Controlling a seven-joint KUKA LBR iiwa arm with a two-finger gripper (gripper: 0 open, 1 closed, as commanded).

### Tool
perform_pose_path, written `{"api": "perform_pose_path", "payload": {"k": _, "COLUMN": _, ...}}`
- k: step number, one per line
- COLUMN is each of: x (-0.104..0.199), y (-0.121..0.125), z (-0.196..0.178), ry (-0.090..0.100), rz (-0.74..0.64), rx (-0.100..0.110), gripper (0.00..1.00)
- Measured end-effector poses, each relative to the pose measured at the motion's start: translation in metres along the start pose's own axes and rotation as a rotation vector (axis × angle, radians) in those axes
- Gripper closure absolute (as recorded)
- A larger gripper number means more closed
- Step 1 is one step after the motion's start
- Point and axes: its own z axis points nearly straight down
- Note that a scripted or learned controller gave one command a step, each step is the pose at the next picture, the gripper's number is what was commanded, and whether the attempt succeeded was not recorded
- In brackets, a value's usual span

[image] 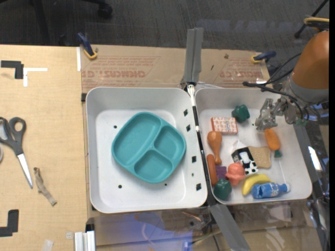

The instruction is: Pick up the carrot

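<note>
The carrot (271, 139) is a short orange piece with a green tip pointing toward the front. It lies flat in the right bin (302, 156), near that bin's right wall. My gripper (265, 116) hangs just behind the carrot's blunt end, over the bin's back right part, with the grey arm and its orange band (314, 61) reaching in from the right. Nothing is seen held in the gripper, and the carrot rests on the bin floor.
The right bin also holds a green toy (241, 112), a red box (224, 124), a drumstick (214, 140), toast (260, 157), a banana (255, 182) and a blue bottle (270, 190). A teal divided plate (149, 147) sits in the left bin. Scissors (15, 140) lie on the bench at left.
</note>
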Motion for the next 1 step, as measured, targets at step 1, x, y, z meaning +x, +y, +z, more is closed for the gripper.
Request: {"api": "perform_pose_path", "payload": {"k": 1, "x": 0.154, "y": 0.0039, "z": -0.0662, "ry": 0.01, "rz": -0.181, "rx": -0.004, "gripper": 1.0}}
